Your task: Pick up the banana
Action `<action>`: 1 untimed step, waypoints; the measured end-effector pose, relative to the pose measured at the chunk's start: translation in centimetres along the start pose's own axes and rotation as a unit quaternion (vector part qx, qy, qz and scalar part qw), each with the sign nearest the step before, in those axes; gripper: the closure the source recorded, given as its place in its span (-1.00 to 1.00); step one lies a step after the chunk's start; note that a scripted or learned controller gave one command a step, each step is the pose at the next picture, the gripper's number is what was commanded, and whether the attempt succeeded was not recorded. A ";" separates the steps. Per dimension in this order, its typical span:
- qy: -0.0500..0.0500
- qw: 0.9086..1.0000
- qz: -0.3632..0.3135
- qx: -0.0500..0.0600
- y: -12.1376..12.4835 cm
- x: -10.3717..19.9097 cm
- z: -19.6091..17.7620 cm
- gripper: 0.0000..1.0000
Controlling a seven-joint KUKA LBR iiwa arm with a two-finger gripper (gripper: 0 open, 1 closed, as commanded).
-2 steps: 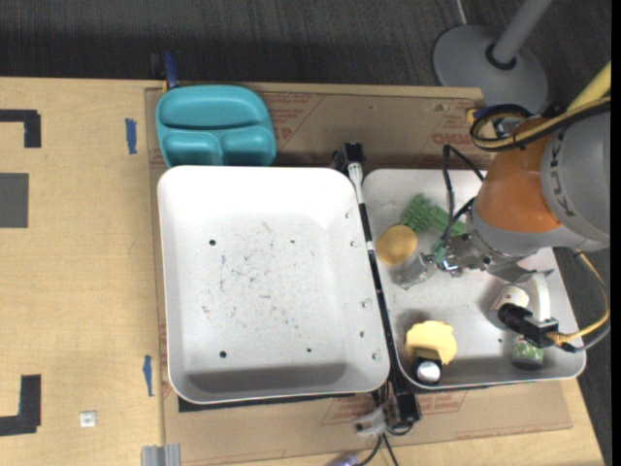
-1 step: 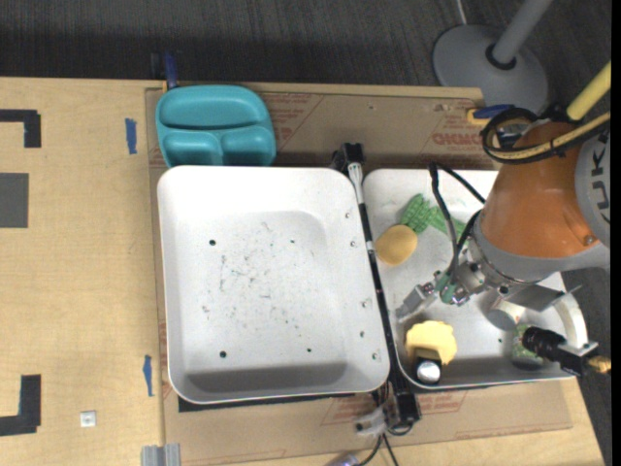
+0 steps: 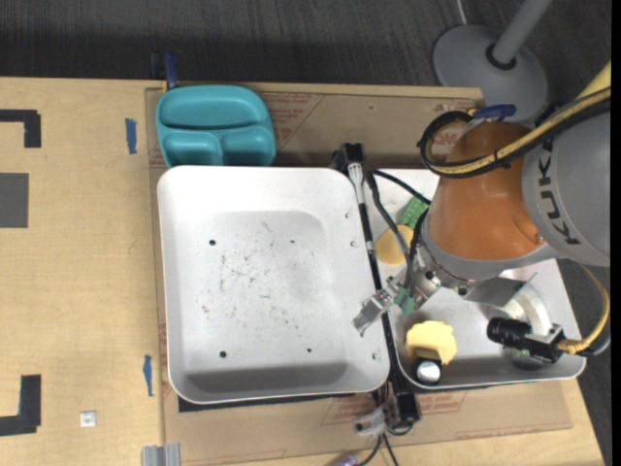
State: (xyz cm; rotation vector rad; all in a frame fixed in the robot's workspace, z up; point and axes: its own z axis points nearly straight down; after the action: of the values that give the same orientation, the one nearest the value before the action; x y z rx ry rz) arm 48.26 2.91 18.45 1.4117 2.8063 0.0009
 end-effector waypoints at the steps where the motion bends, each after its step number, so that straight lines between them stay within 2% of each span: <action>1: 0.001 0.990 -0.142 0.001 4.5 4.6 5.8 -1.00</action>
State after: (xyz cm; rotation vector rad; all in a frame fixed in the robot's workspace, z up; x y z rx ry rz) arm 49.14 9.29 12.69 1.0004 2.9797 0.0001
